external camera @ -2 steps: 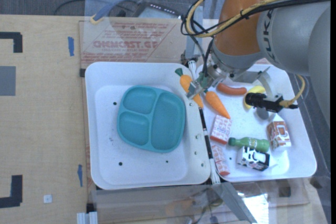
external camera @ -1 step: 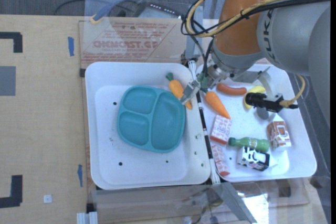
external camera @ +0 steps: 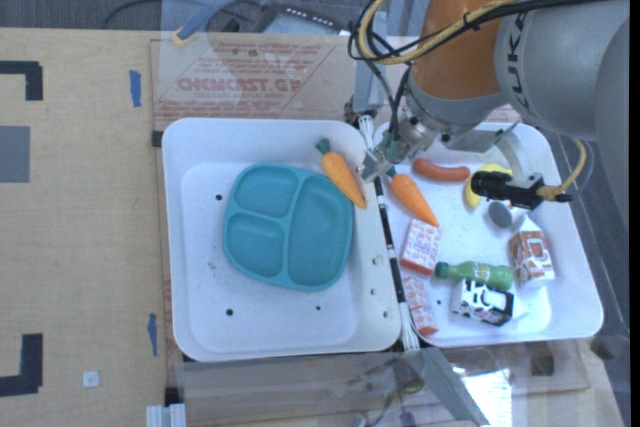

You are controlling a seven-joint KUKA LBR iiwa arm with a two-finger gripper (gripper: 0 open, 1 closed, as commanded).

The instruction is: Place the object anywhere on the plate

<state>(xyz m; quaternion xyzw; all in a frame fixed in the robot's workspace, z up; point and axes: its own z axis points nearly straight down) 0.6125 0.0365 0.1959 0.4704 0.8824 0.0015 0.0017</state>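
Note:
A teal divided plate [external camera: 288, 227] lies in the left bin [external camera: 200, 315]. An orange carrot with a green top [external camera: 342, 177] lies slanted at the plate's upper right rim, partly over it. My gripper [external camera: 380, 160] hangs just right of that carrot, over the divider between the bins, close to it. The view does not show whether it touches the carrot. A second carrot [external camera: 412, 197] lies in the right bin [external camera: 570, 305], just below and right of the gripper.
The right bin holds a sausage [external camera: 440, 171], a yellow banana [external camera: 470, 197], a grey stone [external camera: 498, 213], a red-and-white carton [external camera: 421, 246], a green bottle [external camera: 476, 272], a brown carton [external camera: 532, 256], a cow-print box [external camera: 484, 301] and a red packet [external camera: 421, 307].

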